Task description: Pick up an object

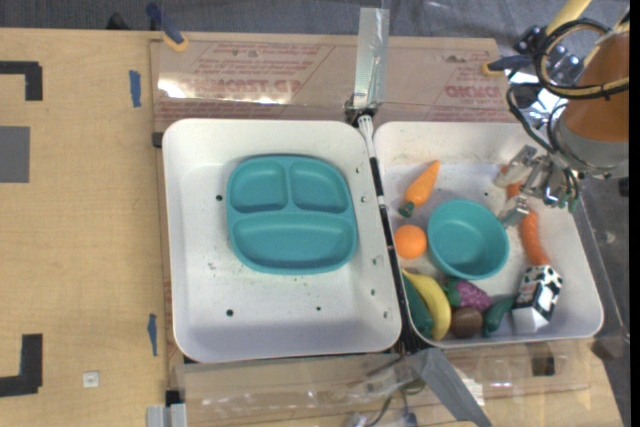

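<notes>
The gripper [535, 183] hangs over the right bin [590, 315], just to the right of the teal bowl [467, 237]. Its fingers look open, with nothing between them. A small orange carrot [531, 238] lies just below them, beside the bowl, pointing up and down.

Well left of the claw [535, 183], a teal divided plate [292, 213] lies flat in the left white bin [190, 315]. The right white bin [590, 315] sits beneath the claw. Farther left, blue tape [135, 87] marks the wooden bench [70, 245].
</notes>
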